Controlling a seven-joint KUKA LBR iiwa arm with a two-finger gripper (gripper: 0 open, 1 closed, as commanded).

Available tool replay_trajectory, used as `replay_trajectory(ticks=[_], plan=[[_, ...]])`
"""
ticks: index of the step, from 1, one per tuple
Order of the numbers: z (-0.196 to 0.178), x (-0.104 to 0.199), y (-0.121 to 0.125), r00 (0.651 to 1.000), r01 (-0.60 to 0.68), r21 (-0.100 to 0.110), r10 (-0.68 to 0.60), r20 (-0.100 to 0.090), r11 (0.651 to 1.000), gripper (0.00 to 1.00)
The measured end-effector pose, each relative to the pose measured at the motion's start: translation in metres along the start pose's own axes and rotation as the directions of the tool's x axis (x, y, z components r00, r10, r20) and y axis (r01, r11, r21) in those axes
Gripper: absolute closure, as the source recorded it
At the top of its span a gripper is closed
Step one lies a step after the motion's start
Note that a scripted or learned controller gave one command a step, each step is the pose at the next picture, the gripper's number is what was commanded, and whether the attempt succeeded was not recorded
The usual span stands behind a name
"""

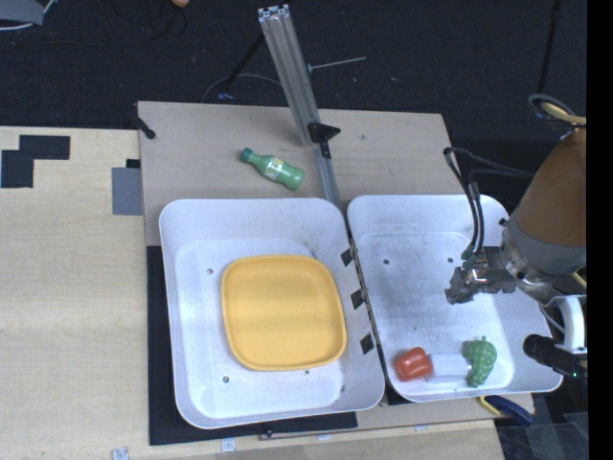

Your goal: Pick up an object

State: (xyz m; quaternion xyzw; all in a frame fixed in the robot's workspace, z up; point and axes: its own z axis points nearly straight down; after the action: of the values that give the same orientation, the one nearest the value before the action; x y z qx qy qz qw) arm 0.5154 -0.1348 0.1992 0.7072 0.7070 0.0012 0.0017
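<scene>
From above, the arm (556, 209) comes in at three o'clock, its gripper (466, 284) hanging over the right bin (421, 228), toward that bin's three o'clock side. I cannot tell how the fingers stand. A red pepper (414, 363) lies at the bin's six o'clock edge, and a broccoli (480, 360) sits near it at five o'clock, both apart from the gripper. The left bin (182, 257) holds a yellow plate (283, 311). On the tabletop (383, 151), at twelve o'clock of the left bin, lies a green bottle (272, 168).
</scene>
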Motion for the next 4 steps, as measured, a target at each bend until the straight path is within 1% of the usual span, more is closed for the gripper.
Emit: replay_trajectory(ticks=[1,2,3,4], plan=[[-0.048,-0.001,0.001,1.000,0.000,0.001,0.000,0.000,1.000,1.00],[-0.051,0.057,0.005,1.000,0.004,0.004,-0.004,-0.002,1.000,1.00],[-0.053,0.102,0.002,1.000,0.003,0.004,-0.003,-0.001,1.000,1.00],[-0.038,0.155,-0.004,1.000,0.003,0.006,-0.003,-0.001,1.000,1.00]])
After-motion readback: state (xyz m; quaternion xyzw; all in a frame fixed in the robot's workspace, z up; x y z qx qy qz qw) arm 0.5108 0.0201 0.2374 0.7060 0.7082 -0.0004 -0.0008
